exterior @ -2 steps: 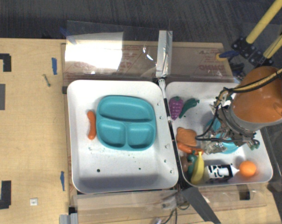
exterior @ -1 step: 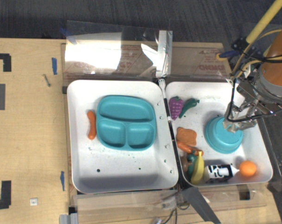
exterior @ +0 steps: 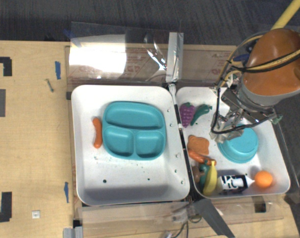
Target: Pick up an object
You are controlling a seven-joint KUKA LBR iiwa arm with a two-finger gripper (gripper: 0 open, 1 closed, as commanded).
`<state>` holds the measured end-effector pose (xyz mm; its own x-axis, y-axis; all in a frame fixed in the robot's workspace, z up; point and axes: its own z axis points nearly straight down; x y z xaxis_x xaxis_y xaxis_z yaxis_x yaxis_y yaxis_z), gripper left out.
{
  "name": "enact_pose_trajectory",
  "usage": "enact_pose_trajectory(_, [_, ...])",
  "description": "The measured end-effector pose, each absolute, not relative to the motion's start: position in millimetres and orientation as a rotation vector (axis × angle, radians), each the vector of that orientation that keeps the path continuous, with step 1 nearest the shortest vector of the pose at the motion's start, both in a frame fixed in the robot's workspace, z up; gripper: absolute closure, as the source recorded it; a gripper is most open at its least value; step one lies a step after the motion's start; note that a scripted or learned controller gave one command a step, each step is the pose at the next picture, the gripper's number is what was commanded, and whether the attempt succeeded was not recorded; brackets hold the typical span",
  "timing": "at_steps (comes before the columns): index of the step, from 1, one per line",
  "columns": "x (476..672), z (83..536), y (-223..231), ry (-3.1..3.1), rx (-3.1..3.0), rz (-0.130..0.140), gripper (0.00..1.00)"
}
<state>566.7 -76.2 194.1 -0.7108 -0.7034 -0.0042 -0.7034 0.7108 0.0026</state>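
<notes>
Camera view from above: two shallow white bins sit side by side. The left bin (exterior: 85, 172) holds a large teal divided tray (exterior: 135, 129) with an orange carrot (exterior: 97, 133) just beside it. The grey arm (exterior: 273, 63) reaches into the right bin (exterior: 281, 175), its gripper (exterior: 230, 128) low at the upper left rim of a teal bowl (exterior: 241, 147), the nearest thing to grasp; whether it grips anything cannot be told. Smaller items lie left and below: purple grapes (exterior: 188, 114), a banana (exterior: 210, 178), an orange ball (exterior: 263, 179).
</notes>
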Motion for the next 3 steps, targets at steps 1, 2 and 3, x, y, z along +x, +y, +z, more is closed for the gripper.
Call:
enact_pose_trajectory(1, [567.4,196.2,-78.6,2.903,-1.187,0.001,0.00])
enact_pose_trajectory(2, [623.3,112.9,-104.4,2.830,-1.320,-0.007,0.00])
enact_pose_trajectory(3, [615.6,130.9,-114.5,2.777,-1.422,0.013,0.00])
